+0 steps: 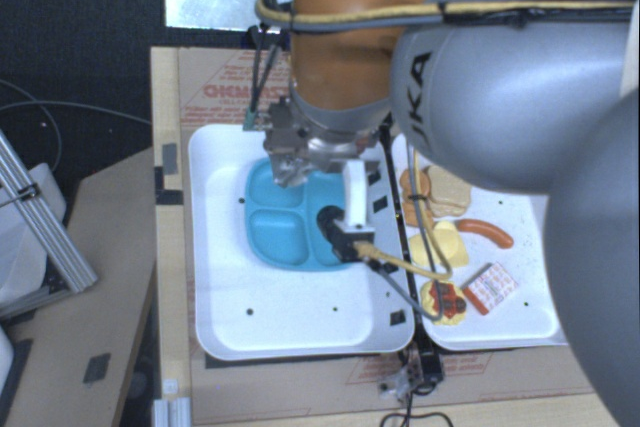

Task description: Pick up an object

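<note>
A blue divided tray (285, 227) lies in the left white bin (290, 325), towards its upper middle. My gripper (292, 171) hangs below the orange wrist band, right over the tray's upper edge; the arm's bulk covers it from above. Whether it touches the tray I cannot tell. Nothing shows as held.
The right bin (520, 325) holds toy food: a sausage (487, 233), bread slices (443, 191), a yellow piece (447, 245), a red and white box (490, 286) and a small round item (445, 303). Cables (405, 265) run over the ridge between the bins. Cardboard (225, 85) lies beneath.
</note>
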Motion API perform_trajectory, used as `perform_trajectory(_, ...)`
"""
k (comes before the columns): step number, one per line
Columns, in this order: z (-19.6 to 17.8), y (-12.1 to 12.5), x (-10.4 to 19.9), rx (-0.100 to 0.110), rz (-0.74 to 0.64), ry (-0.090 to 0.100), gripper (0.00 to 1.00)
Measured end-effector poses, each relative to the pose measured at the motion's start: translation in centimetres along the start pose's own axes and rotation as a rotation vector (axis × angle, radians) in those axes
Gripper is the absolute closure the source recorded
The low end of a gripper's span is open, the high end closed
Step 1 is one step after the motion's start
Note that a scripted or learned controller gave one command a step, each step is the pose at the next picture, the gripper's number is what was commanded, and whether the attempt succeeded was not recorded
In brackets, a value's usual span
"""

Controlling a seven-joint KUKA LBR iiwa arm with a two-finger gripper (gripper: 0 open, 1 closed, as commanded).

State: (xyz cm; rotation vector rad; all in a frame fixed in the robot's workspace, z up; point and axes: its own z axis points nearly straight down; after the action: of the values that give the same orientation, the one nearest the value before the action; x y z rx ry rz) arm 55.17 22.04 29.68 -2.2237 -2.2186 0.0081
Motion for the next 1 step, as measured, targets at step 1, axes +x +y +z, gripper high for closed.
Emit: perform_trajectory(1, 1.61, -6.81, -0.09, 0.001, -0.006, 0.003, 1.0)
